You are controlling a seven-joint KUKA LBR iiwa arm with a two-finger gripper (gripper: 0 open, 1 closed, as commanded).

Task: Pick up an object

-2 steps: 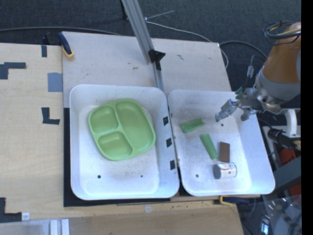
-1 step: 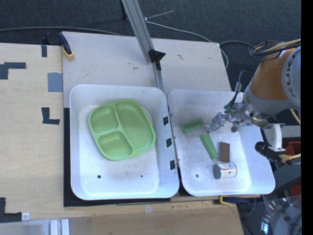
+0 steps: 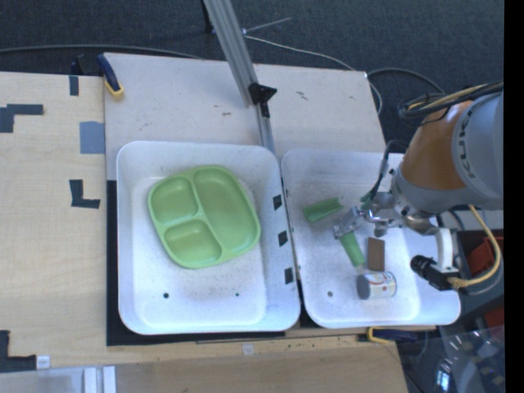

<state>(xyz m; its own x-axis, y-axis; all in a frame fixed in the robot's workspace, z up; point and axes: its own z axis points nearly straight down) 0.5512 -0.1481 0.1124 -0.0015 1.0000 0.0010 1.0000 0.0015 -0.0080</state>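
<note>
At the near edge of the right bin (image 3: 426, 305) lies a small can (image 3: 377, 285) on its side, with a grey end facing left. Just behind it is a brown block (image 3: 376, 254), and beside that a green stick (image 3: 353, 250) that lies at a slant. The claw (image 3: 358, 220) is low over the bin, directly above the upper end of the green stick; whether its fingers are spread or pressed together I cannot tell, and nothing can be seen between them. A little farther and to the left lies a second green piece (image 3: 322, 210), apart from the claw. The grey arm (image 3: 454, 158) with its orange band comes in from the right side. In the left bin (image 3: 139, 301) rests a green divided plate (image 3: 204, 216) with three compartments. Behind both bins the tabletop (image 3: 180, 97) carries a slanted metal rail (image 3: 231, 35), and a yellow and blue tool (image 3: 110, 75) is at the far left corner.
</note>
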